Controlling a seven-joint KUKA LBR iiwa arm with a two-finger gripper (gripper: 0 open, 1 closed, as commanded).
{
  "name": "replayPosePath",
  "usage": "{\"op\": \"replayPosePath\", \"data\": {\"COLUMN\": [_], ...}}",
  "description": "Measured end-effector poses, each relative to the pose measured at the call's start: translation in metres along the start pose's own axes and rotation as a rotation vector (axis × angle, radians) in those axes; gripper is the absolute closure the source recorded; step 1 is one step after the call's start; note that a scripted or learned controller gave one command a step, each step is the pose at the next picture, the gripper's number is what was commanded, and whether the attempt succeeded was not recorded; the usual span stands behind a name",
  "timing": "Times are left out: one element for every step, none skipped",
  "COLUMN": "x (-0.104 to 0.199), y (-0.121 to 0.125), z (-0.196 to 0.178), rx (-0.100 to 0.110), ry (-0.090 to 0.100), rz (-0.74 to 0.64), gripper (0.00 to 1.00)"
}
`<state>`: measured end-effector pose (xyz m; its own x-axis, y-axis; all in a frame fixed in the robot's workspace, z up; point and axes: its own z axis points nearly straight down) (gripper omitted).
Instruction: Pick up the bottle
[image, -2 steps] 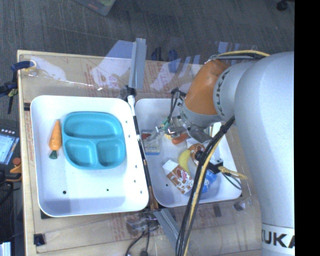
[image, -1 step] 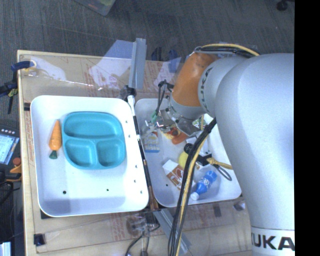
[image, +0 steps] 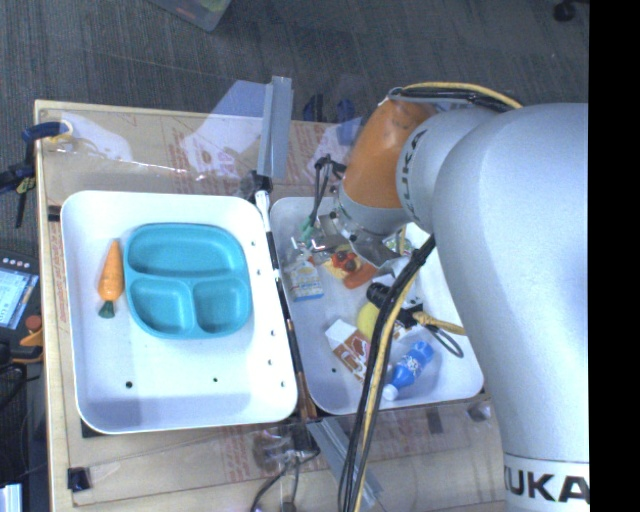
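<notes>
The gripper (image: 318, 240) is low over the upper left part of the right bin (image: 460, 385), below the orange band (image: 380, 150) of the arm (image: 510, 260). It is mostly hidden, so I cannot tell how it stands. The bottle (image: 408, 368), clear with a blue cap and label, lies on its side in the lower part of the right bin, well apart from the gripper. Just left of it lies a brown and white packet (image: 350, 348). A yellow and black cable (image: 380, 350) crosses this bin. In the left bin (image: 170, 395), a blue tray (image: 190, 277) with three compartments lies, and a carrot (image: 110, 275) is just beside its left edge. Both bins stand on the worktop (image: 150, 150).
</notes>
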<state>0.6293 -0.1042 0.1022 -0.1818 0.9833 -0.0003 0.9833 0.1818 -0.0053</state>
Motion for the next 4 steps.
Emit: {"op": "replayPosePath", "data": {"x": [-0.004,-0.002,-0.003,-0.002], "y": [-0.001,0.0,0.0,0.0], "z": [-0.002,-0.01,-0.01,-0.019], "rx": [-0.001,0.0,0.0,0.001], "ry": [-0.007,-0.003,-0.004,-0.003], "rz": [0.003,-0.001,0.0,-0.003], "gripper": [0.0,1.0,0.0,1.0]}}
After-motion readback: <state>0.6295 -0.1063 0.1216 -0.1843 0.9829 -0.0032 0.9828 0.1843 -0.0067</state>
